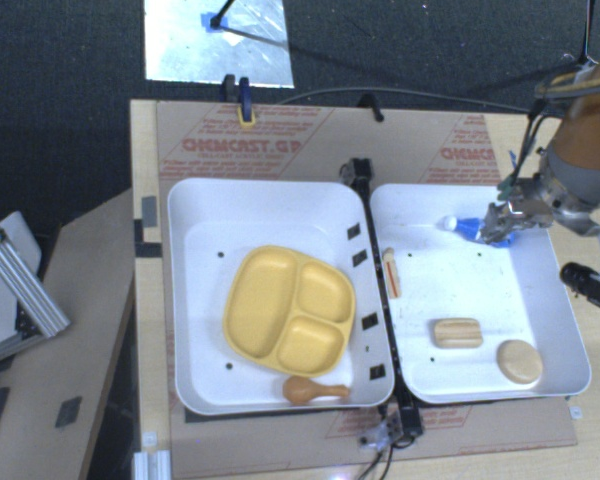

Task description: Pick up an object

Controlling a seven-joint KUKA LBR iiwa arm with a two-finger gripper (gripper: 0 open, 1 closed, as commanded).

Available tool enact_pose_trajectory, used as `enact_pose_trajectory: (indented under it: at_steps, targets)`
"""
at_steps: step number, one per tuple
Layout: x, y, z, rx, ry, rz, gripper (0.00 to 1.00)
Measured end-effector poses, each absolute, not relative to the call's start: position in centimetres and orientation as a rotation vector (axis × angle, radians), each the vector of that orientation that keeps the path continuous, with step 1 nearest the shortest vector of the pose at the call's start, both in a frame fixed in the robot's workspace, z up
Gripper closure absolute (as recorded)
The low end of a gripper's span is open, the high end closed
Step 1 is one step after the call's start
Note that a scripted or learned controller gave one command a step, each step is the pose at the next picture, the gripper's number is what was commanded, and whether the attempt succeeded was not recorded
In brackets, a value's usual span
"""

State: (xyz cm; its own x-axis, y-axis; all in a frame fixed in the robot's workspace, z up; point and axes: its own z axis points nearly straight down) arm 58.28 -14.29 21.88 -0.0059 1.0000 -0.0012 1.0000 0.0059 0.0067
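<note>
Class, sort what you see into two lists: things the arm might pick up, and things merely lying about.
Candidates to pick:
blue object, beside the gripper
tan block
round tan piece
orange stick
drumstick
yellow divided plate

Lying about:
foil sheet
clamp

A robotics lab: clamped bench (310, 128); twin white bins (195, 268); aluminium framing (25, 288); dark floor.
</note>
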Motion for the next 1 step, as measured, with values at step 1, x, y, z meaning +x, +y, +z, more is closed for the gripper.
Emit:
enact_pose_trajectory:
  at_steps: [1]
  targets:
    - [58.42, -14.30, 24.82, 2.211, 2.225, 0.005, 1.00]
